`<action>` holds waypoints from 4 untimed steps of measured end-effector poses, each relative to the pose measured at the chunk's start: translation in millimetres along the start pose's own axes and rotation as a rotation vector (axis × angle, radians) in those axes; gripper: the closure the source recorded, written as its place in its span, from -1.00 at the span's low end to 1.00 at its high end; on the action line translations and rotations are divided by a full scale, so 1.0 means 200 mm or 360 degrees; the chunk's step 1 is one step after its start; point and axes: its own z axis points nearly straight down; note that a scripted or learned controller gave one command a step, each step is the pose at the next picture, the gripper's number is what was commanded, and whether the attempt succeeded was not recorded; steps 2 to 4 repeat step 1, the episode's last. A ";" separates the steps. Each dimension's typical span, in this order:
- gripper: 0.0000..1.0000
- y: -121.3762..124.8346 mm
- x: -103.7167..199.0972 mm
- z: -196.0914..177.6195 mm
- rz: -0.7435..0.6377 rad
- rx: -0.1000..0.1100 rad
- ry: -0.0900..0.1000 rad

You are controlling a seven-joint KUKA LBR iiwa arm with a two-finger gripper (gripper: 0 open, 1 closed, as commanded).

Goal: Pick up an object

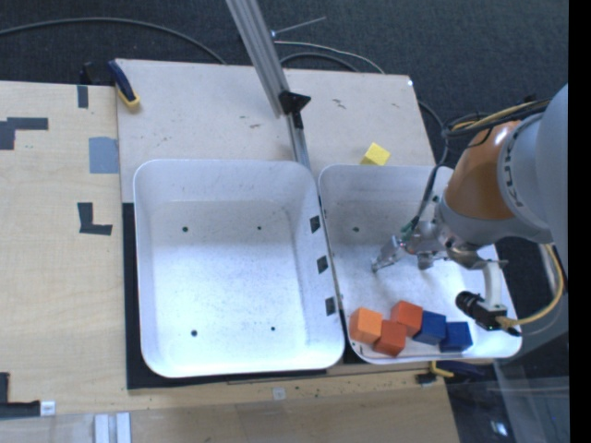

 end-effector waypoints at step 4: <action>-1.00 0.34 -0.12 -0.04 -0.0006 -0.0013 -0.0002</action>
